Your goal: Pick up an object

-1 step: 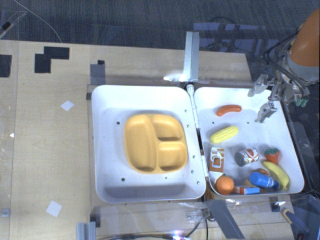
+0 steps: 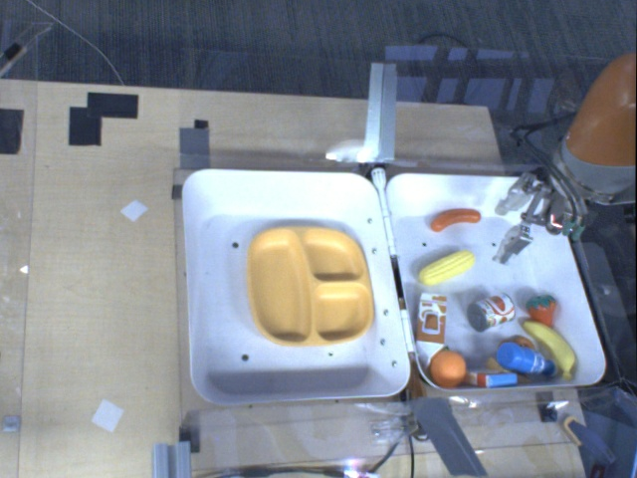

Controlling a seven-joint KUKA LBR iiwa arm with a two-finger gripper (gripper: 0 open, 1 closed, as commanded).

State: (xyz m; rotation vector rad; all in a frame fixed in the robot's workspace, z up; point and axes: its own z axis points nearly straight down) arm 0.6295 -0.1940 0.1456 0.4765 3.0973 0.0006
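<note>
My end effector hangs with fingers spread wide and nothing between them, over the right bin. A sausage lies just to its left, a corn cob below-left, a can below.

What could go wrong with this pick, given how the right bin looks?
1. Crowding: the can, strawberry, banana and blue bottle sit close, so a descent may nudge neighbours.
2. The pincer hovers near the bin wall; a collision seems possible.
3. The sausage and corn may roll.
</note>
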